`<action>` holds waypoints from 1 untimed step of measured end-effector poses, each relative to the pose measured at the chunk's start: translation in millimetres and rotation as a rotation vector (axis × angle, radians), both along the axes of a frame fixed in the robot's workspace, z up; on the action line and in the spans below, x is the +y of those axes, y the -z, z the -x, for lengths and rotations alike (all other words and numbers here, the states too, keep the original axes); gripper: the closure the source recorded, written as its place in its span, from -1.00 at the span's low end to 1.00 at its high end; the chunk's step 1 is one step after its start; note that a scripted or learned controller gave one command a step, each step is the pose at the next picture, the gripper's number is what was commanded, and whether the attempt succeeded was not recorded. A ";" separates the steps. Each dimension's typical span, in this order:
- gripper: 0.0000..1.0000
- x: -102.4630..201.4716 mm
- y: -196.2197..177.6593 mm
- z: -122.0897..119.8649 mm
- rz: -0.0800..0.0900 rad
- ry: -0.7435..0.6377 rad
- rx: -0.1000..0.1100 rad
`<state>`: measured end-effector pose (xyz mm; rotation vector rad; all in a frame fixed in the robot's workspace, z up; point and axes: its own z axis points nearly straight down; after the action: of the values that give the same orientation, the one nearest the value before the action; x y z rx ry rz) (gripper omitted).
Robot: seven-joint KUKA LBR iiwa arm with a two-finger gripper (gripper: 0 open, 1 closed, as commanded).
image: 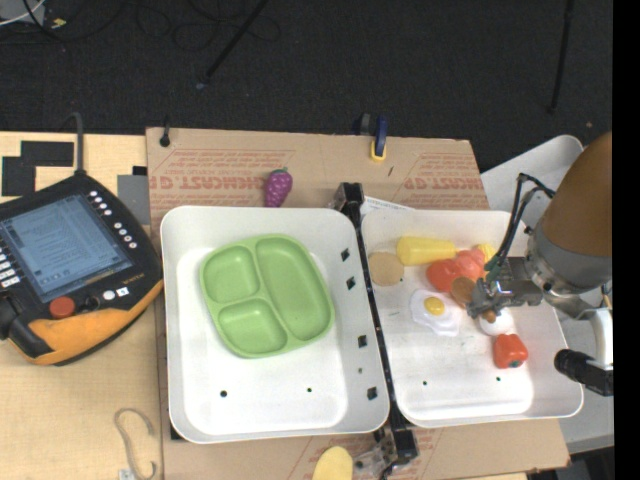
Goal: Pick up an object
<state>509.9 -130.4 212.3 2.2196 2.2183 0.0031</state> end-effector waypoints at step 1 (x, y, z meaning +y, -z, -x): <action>1.00 -1.2 -15.8 -0.2 -0.002 0.000 0.004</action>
<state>510.1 -131.5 228.1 2.2229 2.2209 0.0002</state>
